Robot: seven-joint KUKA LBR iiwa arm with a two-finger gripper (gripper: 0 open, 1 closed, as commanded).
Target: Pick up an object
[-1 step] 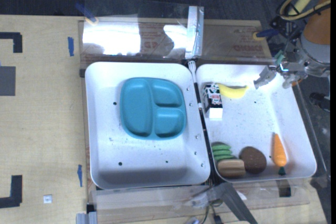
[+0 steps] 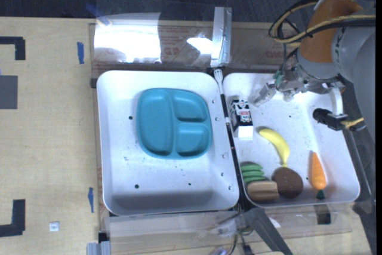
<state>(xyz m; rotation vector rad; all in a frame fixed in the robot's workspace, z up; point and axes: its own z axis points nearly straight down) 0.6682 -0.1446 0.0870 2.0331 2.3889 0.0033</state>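
A blue divided plate (image 2: pixel 174 122) is seen lying flat in the left bin (image 2: pixel 119 176), near its middle. Across the divider, the right bin (image 2: pixel 349 188) is occupied by several things. A small white carton with black markings (image 2: pixel 242 119) is set against its left wall. Along the near edge, a green ridged vegetable (image 2: pixel 251 172) is placed above a tan bread roll (image 2: pixel 262 190), which is touched by a brown round item (image 2: pixel 288 181). A banana (image 2: pixel 276 143) is laid just above these, and a carrot (image 2: pixel 317 170) is found further right, apart from them. The gripper (image 2: pixel 280 84) is held over the far part of the right bin, clear of every object; nothing is seen between its fingers, and their spread cannot be told.
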